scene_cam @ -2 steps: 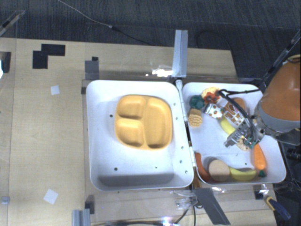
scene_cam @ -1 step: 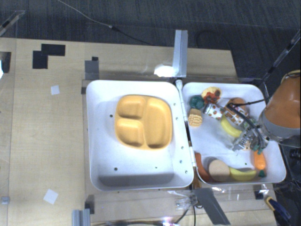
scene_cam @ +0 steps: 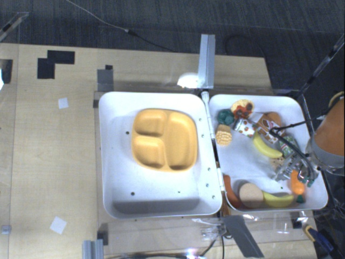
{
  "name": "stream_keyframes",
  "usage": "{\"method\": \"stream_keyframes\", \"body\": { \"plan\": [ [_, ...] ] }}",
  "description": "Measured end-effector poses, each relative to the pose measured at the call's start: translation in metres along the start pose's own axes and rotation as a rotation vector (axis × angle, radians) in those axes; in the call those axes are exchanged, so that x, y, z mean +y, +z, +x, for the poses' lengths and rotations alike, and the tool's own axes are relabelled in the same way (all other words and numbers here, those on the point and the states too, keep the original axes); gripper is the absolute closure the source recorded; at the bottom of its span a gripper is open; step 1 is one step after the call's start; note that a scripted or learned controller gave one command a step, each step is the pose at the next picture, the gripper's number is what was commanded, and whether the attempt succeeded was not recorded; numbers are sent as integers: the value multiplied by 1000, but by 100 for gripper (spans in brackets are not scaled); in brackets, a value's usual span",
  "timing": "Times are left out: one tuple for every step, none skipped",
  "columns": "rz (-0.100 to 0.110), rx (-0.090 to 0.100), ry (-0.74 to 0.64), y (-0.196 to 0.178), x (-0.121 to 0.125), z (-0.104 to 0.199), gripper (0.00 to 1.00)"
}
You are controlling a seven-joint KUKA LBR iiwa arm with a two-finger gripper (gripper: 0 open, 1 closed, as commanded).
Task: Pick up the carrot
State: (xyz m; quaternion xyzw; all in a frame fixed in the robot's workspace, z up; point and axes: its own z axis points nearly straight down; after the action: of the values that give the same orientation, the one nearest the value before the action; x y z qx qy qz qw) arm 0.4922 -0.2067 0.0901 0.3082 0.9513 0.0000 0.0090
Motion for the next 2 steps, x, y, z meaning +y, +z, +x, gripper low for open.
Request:
{"method": "stream_keyframes", "body": {
  "plan": [
    [1, 5, 32, -74, 19, 15, 100],
    [1, 10, -44, -88, 58, 43, 100]
  ]
}}
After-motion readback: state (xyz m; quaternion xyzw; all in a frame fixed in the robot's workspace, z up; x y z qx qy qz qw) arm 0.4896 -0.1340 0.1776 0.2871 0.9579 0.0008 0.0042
